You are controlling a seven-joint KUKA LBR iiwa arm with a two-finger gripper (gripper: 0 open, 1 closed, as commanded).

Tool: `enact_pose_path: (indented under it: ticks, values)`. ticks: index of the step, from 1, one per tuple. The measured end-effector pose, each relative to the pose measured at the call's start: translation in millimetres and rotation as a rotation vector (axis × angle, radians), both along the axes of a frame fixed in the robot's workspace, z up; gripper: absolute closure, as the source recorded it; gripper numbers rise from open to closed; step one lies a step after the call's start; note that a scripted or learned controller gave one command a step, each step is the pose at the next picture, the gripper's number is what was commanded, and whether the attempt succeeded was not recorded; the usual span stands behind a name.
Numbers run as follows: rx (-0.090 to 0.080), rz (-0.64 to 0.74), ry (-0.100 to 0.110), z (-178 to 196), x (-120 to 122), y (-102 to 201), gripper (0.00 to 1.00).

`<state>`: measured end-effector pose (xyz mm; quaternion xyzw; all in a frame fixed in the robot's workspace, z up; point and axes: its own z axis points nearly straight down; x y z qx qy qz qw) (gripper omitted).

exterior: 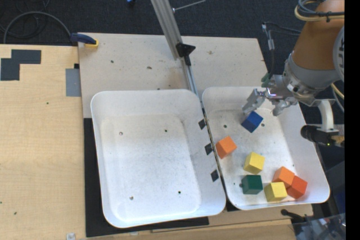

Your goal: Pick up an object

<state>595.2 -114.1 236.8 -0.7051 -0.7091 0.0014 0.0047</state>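
Hanging over the far end of the right bin (315,185), the gripper (268,102) has its jaws spread wide, one finger reaching out to the left and down, the other to the right, with nothing caught between them. The blue cube (252,121) lies on the bin floor just in front of the gripper, close under its left finger; whether that finger touches the cube cannot be told from this slant. Judging by that closeness, the blue cube is the likely target, and the open stance suits a descent around it, though the cube sits off to one side of the gap and is turned cornerwise, so a straight close may well push it away instead of trapping it.

Taking the blue cube as the landmark, the other pieces lie nearer the camera: an orange cube (226,146) in front and to the left, by the wall shared with the left bin (112,104); a yellow cube (254,163) straight in front; a green cube (252,184) beyond that. Farthest from the blue cube, in the near right corner, a second yellow cube (275,191) and two orange-red blocks (291,181) crowd together, touching, which would leave little room for fingers. The blue cube stands apart, hence an easier pick.
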Motion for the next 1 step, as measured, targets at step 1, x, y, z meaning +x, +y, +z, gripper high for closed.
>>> enact_pose_path:
  ticks: [1]
  values:
    - [-0.004, -0.003, -0.014, 113.2, -54.4, 41.1, 0.0]
